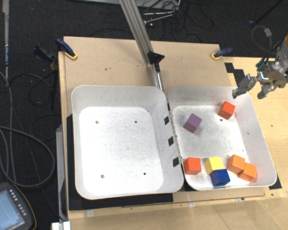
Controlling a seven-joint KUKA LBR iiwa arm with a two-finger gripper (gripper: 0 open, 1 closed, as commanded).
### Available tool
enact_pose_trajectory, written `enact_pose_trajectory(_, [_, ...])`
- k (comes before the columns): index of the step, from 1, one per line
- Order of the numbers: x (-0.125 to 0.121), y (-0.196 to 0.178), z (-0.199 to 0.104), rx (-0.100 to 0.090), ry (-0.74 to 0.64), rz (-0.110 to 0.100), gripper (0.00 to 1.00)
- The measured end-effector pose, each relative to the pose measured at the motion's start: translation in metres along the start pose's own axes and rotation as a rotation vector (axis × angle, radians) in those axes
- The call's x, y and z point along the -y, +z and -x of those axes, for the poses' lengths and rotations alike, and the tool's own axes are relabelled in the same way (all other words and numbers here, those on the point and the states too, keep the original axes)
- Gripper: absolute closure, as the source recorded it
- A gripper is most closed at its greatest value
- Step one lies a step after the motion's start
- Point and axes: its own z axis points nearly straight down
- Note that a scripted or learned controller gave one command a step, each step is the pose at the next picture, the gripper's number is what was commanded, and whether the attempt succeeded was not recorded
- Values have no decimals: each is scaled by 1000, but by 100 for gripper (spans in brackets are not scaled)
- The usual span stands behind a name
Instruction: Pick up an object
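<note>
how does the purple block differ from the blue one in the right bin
Colour: the purple block is a muted violet, the blue block a saturated dark blue. Place: the purple block lies in the upper left part of the right bin, the blue block near its front edge. Neighbours: the purple block stands alone, while the blue block sits against a yellow block. Both are small cubes.

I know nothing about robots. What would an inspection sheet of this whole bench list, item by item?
Surface: tan wooden bench bearing two shallow white bins, left bin and right bin.
Job's things: in the right bin, purple cube, orange cubes, yellow cube, blue cube.
Clutter: nothing seen.
Grippers: two-finger gripper open above the right bin's far right rim, holding nothing.
Cables: black cables on the floor.
Surroundings: blue-yellow clamps, grey metal pole.
</note>
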Motion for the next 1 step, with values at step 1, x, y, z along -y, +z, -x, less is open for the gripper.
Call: enact_pose_trajectory(1, [-1, -3, 0, 2, -2, 4, 0])
